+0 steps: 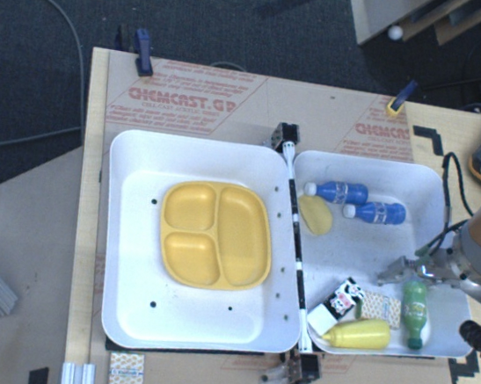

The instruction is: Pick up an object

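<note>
My gripper [411, 271] hangs low over the right side of the right bin [376, 172], reaching in from the right edge. Its fingers stand open, spread just above the top of a green bottle [414, 316] that lies along the bin's right wall. Nothing sits between the fingers. Two blue bottles [340, 193] [379, 213] lie at the back of the bin, with a pale yellow round object [315, 215] beside them. A yellow bottle [357, 334], a black-and-white carton [346, 299] and a patterned packet [382, 307] lie near the front.
The left bin [130, 216] holds a yellow divided plate [215, 234]. A black divider rail [293, 230] runs between the bins. Clamps and cables sit at the bench's back edge and right side.
</note>
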Controlling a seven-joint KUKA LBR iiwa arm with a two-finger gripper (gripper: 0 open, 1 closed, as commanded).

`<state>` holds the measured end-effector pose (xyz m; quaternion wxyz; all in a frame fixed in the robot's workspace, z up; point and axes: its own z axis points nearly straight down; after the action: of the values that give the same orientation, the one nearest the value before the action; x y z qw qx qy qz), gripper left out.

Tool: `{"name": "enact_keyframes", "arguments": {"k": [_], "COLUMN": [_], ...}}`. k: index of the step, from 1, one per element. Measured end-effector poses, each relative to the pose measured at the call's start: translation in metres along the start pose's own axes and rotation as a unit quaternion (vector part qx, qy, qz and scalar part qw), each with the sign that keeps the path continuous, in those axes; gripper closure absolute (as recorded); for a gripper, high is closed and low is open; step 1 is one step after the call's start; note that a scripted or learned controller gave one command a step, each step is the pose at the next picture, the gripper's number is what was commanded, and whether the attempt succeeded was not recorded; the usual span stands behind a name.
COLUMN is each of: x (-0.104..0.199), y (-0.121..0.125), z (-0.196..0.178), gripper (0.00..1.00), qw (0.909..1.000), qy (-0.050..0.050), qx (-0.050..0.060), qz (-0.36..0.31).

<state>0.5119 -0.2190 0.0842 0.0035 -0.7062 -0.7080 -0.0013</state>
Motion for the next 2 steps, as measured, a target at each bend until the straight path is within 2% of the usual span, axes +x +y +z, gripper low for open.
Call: {"name": "enact_keyframes", "arguments": {"k": [1, 2], "x": [-0.002, 0.096], "y": [-0.032, 0.021], "z": [0.0, 0.0], "gripper": [0.0, 0.0], "qw": [1.0, 1.0], "qy": [0.0, -0.003], "qx": [0.0, -0.002], "qz": [0.0, 0.001]}}
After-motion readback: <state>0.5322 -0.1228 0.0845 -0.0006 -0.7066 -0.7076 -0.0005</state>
